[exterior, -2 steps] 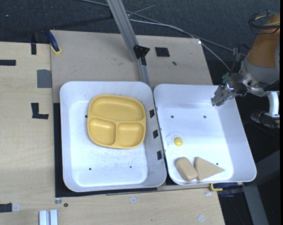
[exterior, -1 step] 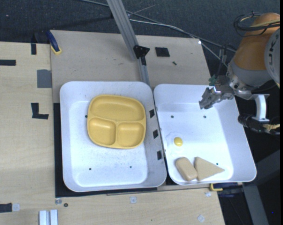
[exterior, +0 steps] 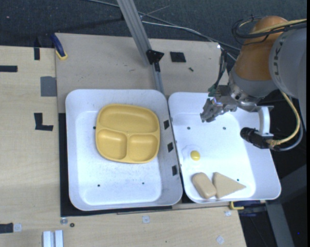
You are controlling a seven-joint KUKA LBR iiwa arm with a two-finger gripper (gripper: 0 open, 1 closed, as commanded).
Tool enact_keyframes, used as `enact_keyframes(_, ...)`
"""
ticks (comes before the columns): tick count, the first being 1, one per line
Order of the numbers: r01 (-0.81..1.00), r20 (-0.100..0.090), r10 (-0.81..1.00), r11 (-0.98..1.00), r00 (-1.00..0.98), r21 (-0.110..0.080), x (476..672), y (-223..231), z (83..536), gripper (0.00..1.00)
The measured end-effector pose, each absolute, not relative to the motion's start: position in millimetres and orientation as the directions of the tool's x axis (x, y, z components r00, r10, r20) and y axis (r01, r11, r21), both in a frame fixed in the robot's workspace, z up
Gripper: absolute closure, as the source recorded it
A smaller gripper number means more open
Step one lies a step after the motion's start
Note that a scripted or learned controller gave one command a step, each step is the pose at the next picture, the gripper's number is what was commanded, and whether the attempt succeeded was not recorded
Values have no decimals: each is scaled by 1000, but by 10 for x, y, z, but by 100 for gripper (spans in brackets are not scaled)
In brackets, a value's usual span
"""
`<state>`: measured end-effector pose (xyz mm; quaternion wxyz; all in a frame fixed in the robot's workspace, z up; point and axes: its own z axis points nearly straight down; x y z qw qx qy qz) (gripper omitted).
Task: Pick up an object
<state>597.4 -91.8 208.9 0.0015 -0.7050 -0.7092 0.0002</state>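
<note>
My gripper (exterior: 208, 115) hangs over the upper part of the right bin (exterior: 257, 161), its dark fingers pointing down and to the left. Nothing shows between them. In that bin lie a small yellow ball (exterior: 195, 155) near the middle, a tan bread-roll shape (exterior: 203, 185) at the front, and a tan wedge (exterior: 228, 184) touching its right side. The gripper is well above and behind all three. A yellow sectioned plate (exterior: 128, 133) lies in the left bin (exterior: 83, 184).
The grey arm with its orange band (exterior: 260, 50) comes in from the upper right. A black cable fitting (exterior: 253, 136) hangs over the right bin's right side. A slanted metal post (exterior: 137, 27) rises behind the bins. Black clips (exterior: 167, 147) line the divide between the bins.
</note>
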Motion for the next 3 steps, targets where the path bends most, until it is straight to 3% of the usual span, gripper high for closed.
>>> enact_keyframes(3, 1000, 1, 1000, 7, -7, -3, 5606, 645, 2386, 100)
